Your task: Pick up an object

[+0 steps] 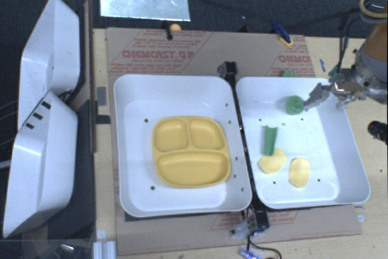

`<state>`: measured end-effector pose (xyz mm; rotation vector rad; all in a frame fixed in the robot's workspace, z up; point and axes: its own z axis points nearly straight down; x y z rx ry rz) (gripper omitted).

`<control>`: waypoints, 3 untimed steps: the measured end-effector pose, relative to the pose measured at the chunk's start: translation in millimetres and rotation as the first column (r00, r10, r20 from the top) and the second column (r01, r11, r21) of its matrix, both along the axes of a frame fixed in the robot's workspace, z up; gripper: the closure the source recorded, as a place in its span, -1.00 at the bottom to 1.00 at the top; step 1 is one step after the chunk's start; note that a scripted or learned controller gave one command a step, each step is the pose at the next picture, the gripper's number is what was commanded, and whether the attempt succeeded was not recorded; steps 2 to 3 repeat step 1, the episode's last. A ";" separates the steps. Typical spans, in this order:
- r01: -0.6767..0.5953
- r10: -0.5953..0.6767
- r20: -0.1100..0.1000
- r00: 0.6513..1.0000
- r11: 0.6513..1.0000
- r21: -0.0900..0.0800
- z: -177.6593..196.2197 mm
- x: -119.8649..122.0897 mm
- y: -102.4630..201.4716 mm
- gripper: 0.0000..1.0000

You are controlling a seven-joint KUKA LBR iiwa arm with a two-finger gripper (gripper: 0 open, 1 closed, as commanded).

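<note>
**Green round piece sits just left of the gripper**

Dark carpet surrounds a bench topped with printed cardboard [200, 51], and on it two shallow white bins lie side by side. From where I stand, the left bin [130, 130] carries a yellow divided tray [191, 151], three compartments, flat and square to the bin walls. Nothing else is in that bin.

Crossing the clamp between the bins, the right bin [345, 154] holds four small things. A green stick [269, 139] lies near the middle, its long axis running roughly away from me and towards me. Just below it, touching or nearly so, is a pale yellow lump [272, 162], and beside that, a little apart, a second yellow piece [299, 171].

Higher in the bin is a green round piece [294, 105]. The gripper [324, 96] hangs at the bin's far right, its two fingers spread apart, with nothing between them. One fingertip points down-left at the round piece, almost touching it. So the likeliest target lies immediately to the gripper's left and slightly nearer me; I judge a short shift that way would bring the fingers astride it.
</note>
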<state>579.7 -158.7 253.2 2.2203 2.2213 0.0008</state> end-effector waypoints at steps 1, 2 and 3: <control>0.000 0.000 0.001 1.000 1.000 -0.001 -5.2 76.5 -30.5 -1.00; 0.000 0.000 0.001 1.000 1.000 -0.001 -5.2 76.5 -30.5 -1.00; 0.000 0.000 0.001 1.000 1.000 -0.001 -5.2 76.5 -30.5 -1.00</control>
